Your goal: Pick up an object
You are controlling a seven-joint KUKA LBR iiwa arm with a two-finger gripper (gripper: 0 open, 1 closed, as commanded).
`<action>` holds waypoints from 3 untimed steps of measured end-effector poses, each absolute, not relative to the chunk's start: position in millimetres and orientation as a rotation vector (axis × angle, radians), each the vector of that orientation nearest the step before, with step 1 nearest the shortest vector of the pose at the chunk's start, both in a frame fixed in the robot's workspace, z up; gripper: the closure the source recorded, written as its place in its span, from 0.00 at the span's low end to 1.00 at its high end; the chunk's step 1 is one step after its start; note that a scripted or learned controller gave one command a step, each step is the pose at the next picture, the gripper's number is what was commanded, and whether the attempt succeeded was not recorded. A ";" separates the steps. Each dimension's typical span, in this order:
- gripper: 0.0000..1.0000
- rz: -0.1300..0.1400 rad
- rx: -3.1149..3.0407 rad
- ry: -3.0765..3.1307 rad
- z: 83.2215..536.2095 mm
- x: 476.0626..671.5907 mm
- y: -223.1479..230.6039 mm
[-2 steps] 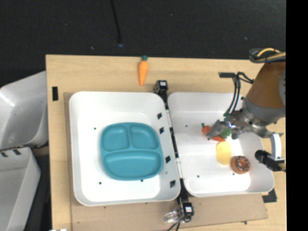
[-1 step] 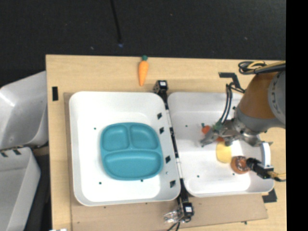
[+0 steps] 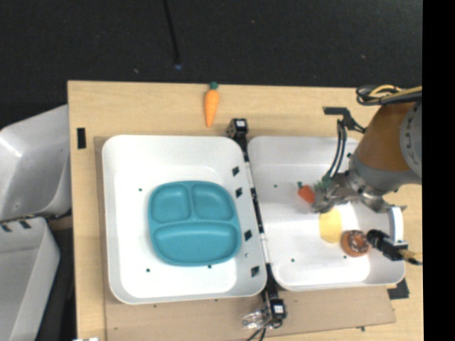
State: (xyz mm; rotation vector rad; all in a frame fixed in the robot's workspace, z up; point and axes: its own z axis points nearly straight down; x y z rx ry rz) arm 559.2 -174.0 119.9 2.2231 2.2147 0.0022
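Observation:
In the right bin [image 3: 284, 261] lie a small red-orange piece [image 3: 306, 193], a pale yellow block [image 3: 330, 227] and a brown round donut-like piece [image 3: 353, 242]. My gripper [image 3: 325, 197] is low in this bin, just right of the red-orange piece and above the yellow block. The arm's grey wrist and orange band [image 3: 384, 148] come in from the right and hide the bin's right side.
The left bin [image 3: 121, 261] holds a blue divided plate [image 3: 193, 222]. A toy carrot [image 3: 211, 105] lies on the wooden bench behind the bins. Small black clips sit along the seam between the bins [image 3: 250, 204].

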 end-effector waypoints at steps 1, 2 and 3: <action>1.00 0.004 2.216 2.220 176.2 551.9 -170.1; 1.00 0.006 2.212 2.220 238.5 547.6 -168.1; 1.00 -0.003 2.222 2.221 198.9 547.6 -169.2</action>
